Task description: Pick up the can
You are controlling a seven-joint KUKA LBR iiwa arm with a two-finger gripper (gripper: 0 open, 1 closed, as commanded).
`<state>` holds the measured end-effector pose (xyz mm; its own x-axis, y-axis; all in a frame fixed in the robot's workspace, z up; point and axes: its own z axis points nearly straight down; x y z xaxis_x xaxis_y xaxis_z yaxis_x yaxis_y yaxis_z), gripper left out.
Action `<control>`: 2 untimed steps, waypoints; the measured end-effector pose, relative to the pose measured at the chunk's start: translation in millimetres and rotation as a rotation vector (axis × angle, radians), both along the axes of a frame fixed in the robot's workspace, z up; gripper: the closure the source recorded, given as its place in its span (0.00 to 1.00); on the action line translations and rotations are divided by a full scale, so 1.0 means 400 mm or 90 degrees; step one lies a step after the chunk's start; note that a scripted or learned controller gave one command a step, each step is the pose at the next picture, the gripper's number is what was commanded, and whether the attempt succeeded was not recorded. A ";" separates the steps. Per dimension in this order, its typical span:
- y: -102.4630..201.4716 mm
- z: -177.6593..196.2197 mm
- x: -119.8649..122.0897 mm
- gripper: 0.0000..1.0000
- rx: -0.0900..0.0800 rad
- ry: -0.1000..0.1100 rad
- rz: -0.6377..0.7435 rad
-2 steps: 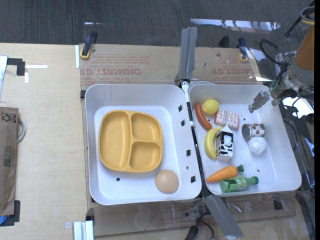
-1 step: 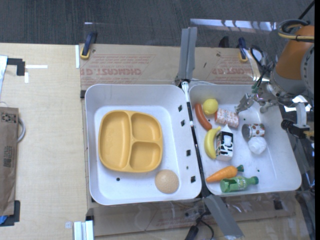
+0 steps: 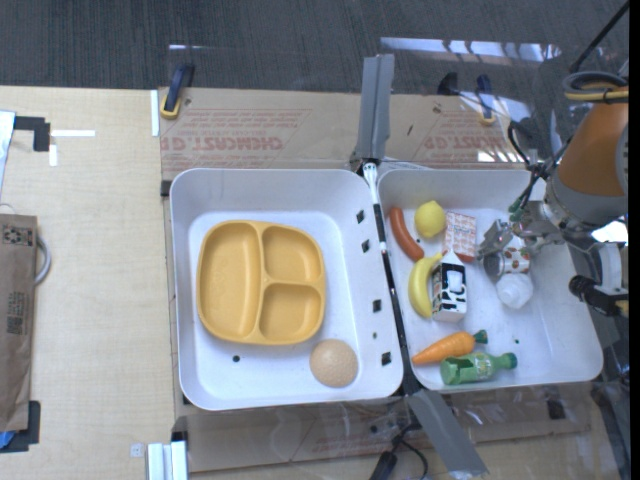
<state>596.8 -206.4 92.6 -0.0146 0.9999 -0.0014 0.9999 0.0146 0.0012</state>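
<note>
The can [image 3: 518,259] is small, with a pale label dotted in red. It sits in the right bin [image 3: 560,363] near the far right side. My gripper [image 3: 495,241] hangs low over the bin just left of the can, very close to it or touching it. Nothing shows plainly inside the gripper. The arm's orange band [image 3: 595,153] and grey wrist stand above and to the right of the can and hide part of the bin's far right corner.
The right bin also holds a white rounded object [image 3: 514,291] just below the can, a small red-and-white box [image 3: 461,234], a milk carton [image 3: 451,288], a banana [image 3: 421,286], a lemon [image 3: 430,218], a sausage [image 3: 405,233], a carrot [image 3: 443,347] and a green bottle [image 3: 478,367]. The left bin [image 3: 200,368] holds a yellow divided tray [image 3: 262,281] and a tan ball [image 3: 334,362].
</note>
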 end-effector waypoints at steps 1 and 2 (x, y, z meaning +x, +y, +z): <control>0.154 -0.002 -0.027 0.00 0.001 0.001 0.028; 0.214 -0.003 -0.148 0.00 0.001 0.001 0.021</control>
